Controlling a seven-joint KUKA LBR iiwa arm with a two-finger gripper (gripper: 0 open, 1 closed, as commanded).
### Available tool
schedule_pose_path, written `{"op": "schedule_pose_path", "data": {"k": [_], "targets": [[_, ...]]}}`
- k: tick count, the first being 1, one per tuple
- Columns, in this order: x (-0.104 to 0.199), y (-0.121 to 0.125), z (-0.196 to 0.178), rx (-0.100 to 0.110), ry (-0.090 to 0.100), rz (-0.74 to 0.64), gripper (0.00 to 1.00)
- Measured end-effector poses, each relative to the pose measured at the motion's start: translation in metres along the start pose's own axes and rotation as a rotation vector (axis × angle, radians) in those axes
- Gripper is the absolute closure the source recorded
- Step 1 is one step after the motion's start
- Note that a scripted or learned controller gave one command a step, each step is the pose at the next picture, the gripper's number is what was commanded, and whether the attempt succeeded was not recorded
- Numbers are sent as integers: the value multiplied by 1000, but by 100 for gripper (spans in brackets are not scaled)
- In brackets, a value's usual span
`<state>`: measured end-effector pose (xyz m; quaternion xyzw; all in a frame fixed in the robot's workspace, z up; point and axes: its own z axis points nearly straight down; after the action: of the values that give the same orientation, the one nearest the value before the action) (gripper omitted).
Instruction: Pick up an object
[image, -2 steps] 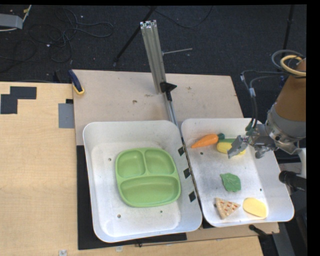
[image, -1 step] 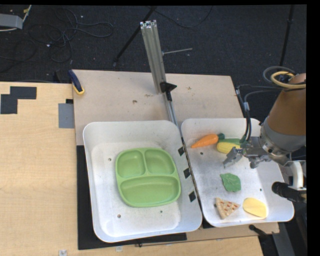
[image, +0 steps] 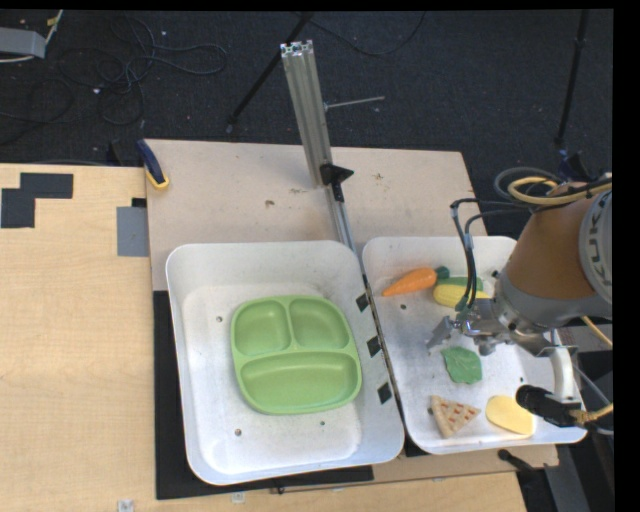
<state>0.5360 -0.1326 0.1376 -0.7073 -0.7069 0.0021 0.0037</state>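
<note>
Gripper (image: 462, 330) hovers low in the right white plastic bin (image: 400, 400), its fingers spread with nothing between them — a flat green toy leaf (image: 463, 364) lies just beneath. Nothing lifted yet; grasping remains.

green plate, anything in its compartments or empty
Empty: all three compartments of the green plate show bare green, and the toy food lies in the right bin.

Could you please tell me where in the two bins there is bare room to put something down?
Left white bin: bare floor rings the green divided plate, widest toward its near edge. Right white bin: a bare strip lies left of the triangular pizza slice toy; elsewhere it is crowded.
</note>
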Motion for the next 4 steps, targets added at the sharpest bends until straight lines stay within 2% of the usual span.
{"op": "schedule_pose_path", "data": {"k": [1,2,3,4], "targets": [[0,2,47,-8,-1,0,0],[-3,5,33,-22,-6,6,100],[-1,-1,-27,-8,-2,-1,100],[7,3,-76,-11,-3,-2,100]]}}
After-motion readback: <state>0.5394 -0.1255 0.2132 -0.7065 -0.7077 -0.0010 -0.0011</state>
